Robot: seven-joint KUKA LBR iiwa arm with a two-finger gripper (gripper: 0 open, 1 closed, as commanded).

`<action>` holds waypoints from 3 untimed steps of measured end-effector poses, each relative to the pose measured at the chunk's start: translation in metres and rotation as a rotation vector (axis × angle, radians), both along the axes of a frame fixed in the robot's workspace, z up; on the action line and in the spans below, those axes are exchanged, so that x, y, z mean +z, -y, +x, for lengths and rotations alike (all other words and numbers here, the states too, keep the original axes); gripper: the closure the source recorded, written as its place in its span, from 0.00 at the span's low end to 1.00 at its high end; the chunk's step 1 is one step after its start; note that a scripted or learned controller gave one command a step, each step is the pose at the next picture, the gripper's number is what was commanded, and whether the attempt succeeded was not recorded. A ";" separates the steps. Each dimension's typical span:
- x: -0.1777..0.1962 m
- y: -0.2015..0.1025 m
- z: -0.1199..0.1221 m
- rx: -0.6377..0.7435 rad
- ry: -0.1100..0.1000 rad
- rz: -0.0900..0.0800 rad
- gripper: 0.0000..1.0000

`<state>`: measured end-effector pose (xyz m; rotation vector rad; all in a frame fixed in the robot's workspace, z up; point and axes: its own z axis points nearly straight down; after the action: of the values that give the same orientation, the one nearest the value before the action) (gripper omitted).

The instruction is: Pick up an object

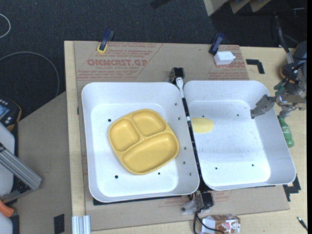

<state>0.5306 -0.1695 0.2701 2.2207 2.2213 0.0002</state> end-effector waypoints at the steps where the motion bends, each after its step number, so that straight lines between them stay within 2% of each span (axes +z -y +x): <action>1: 0.210 -0.016 -0.019 0.003 0.021 -0.005 0.00; 2: 0.210 -0.016 -0.019 0.002 0.006 -0.004 1.00; 3: 0.113 -0.133 -0.008 0.008 -0.008 0.003 1.00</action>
<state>0.5227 -0.0367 0.3827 2.2168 2.2356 -0.0049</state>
